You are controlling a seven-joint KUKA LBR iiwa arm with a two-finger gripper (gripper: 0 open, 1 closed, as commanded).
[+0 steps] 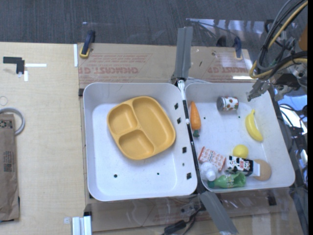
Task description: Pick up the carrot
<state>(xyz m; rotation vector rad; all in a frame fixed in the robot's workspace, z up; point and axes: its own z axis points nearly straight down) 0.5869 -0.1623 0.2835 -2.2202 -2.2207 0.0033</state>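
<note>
Carrot (194, 116) — lies lengthwise along right bin's (286, 153) left wall, untouched | end effector (256, 93) — at bin's upper-right rim, near can (227, 103); open or closed cannot be told | step: approach | next: cross leftward, descend over carrot, clear of wall

The tool (256, 93) hangs low at the arm's end, tilted leftward.

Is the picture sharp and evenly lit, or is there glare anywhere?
Camera view: mostly sharp and softly lit, with faint shadows under the plate and carrot; bright glare on the clear panel behind the right bin; the arm at the right edge looks washed out and slightly blurred.
</note>
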